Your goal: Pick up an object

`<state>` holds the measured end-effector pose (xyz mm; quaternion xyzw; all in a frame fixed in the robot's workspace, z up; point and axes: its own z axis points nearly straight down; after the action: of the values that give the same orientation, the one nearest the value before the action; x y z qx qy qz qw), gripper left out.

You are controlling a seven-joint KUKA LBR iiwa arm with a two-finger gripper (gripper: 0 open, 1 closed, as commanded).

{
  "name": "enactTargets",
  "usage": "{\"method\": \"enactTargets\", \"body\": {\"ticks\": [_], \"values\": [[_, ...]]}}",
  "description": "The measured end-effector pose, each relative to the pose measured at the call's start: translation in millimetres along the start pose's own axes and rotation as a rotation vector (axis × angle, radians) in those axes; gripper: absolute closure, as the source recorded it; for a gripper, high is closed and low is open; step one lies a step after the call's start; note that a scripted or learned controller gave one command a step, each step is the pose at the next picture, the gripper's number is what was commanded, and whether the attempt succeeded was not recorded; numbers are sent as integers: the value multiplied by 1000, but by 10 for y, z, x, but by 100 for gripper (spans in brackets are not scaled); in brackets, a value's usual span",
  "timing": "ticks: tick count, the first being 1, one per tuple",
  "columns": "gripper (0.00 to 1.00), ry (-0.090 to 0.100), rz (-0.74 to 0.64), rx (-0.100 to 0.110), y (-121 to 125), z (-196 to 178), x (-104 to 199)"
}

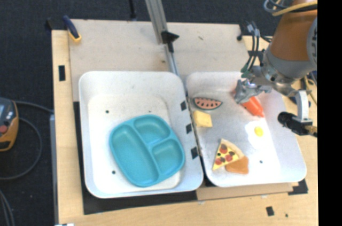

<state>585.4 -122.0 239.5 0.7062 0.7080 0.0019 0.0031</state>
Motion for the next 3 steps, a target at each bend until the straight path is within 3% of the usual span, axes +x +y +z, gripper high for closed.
{"method": "enactTargets", "body": {"ticks": [1,3], "values": [[100,0,0,0,17,-520,-16],[100,3,-4,8,129,-271,1092]]}}
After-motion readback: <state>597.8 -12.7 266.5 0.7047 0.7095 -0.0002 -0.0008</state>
